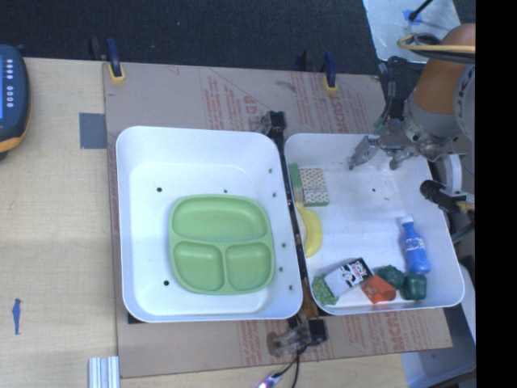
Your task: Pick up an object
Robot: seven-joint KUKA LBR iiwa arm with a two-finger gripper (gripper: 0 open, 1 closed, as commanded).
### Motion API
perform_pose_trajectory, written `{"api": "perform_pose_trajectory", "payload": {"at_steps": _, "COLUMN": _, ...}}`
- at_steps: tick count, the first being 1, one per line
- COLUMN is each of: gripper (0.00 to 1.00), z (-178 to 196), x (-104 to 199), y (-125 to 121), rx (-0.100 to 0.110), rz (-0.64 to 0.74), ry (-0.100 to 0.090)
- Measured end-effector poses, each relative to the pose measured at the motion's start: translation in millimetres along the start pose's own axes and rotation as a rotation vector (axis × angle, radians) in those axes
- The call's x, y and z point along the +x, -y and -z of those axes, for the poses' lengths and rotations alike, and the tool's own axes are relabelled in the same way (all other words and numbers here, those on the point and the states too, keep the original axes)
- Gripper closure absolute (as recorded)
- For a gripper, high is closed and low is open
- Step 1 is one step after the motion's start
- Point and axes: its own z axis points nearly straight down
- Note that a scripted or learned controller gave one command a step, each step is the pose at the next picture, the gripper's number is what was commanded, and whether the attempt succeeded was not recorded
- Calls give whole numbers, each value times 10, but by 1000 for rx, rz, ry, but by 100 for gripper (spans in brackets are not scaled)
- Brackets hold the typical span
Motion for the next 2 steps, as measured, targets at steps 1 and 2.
{"api": "perform_pose_trajectory", "payload": {"at_steps": 1, "gripper": 0, "z": -315, "x": -179, "y": 1218, "rx": 20, "rz": -6, "ry": -5}}
{"api": "perform_pose_trajectory", "payload": {"at_steps": 2, "gripper": 0, "z": 854, "x": 689, "y": 1002, "rx": -4, "rz": 7, "ry": -6}}
